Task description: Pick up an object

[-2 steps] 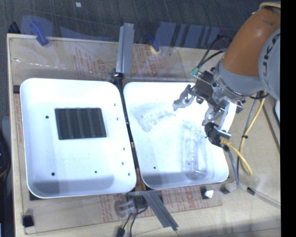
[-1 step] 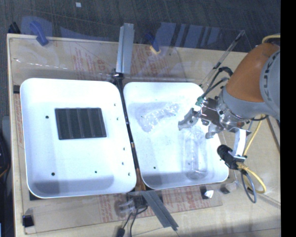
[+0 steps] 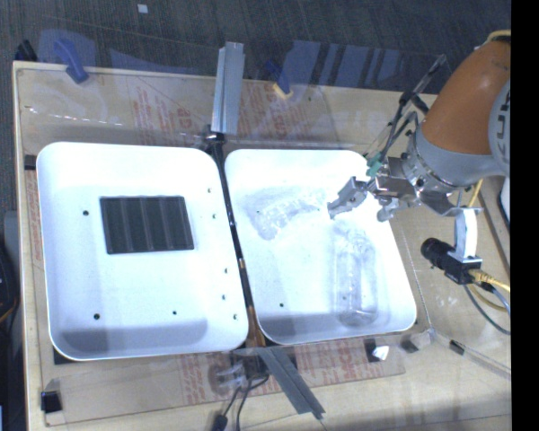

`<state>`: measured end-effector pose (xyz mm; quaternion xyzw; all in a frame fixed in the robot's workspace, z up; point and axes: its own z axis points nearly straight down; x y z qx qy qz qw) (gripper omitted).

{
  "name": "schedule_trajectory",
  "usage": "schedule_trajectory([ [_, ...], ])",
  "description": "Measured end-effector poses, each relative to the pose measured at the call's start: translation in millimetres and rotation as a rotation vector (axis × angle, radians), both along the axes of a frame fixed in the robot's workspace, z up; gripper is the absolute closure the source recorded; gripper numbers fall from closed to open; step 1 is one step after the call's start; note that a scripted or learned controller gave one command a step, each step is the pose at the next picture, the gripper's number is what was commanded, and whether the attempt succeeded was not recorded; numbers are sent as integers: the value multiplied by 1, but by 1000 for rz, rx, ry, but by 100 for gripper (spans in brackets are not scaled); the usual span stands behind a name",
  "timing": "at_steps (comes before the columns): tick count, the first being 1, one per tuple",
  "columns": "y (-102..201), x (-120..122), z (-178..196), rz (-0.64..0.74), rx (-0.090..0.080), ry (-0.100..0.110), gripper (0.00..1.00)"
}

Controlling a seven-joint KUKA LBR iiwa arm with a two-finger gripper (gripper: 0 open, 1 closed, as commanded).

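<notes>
The gripper (image 3: 366,197) is seen open and holding nothing, above the right bin's (image 3: 278,326) far right corner. A clear bottle (image 3: 355,277) is laid near the bin's right edge.

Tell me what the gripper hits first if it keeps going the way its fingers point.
The gripper points left and downward over the right bin. Probably the crumpled clear plastic comes first, though height above it is unclear. The clear bottle lies beside that line.
</notes>
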<state>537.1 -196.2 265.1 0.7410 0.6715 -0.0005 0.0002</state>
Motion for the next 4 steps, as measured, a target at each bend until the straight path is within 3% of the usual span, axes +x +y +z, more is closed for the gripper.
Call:
schedule_trajectory([
  [1,-9,8,27,47,1,1,0],
  [2,-11,-1,76,-25,0,-2,0],
  [3,-2,6,21,-220,2,4,0],
  [4,-2,-20,80,-200,0,-1,0],
])
